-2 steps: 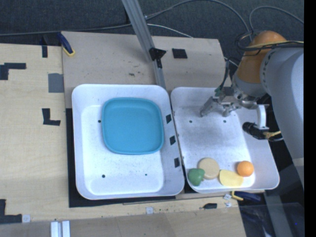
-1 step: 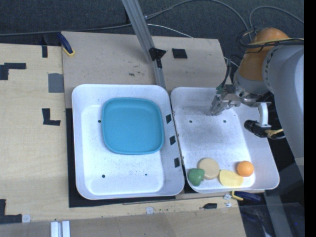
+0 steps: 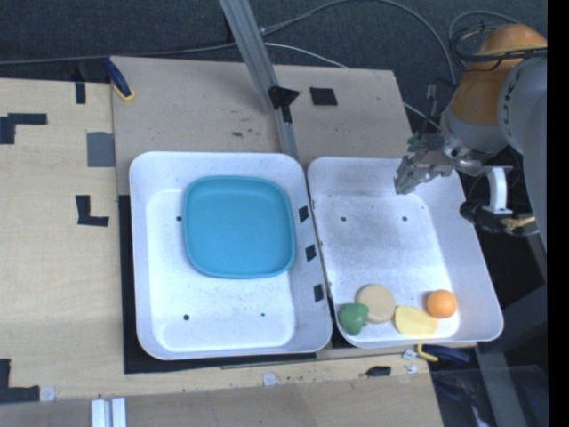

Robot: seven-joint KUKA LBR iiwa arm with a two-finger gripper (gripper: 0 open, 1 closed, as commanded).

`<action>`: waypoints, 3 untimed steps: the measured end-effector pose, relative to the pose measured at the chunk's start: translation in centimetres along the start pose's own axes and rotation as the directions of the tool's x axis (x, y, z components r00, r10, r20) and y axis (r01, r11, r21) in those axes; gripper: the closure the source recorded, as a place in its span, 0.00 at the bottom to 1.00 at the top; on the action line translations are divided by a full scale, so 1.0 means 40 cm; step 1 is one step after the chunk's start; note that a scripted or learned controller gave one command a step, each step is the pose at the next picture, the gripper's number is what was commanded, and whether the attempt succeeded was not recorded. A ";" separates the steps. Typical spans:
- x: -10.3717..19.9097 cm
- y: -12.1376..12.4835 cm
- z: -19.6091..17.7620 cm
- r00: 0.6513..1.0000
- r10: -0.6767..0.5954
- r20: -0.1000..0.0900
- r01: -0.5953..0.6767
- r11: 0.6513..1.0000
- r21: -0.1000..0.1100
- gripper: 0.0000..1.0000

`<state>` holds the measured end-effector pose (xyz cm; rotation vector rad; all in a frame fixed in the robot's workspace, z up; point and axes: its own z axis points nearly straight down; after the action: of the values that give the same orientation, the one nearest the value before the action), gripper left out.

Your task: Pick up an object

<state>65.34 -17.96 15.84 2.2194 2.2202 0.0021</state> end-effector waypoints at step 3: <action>0.114 -0.038 -0.214 1.000 -0.001 -0.001 0.001 1.000 0.004 1.00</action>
<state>63.78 -13.38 24.40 2.2205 2.2238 -0.0011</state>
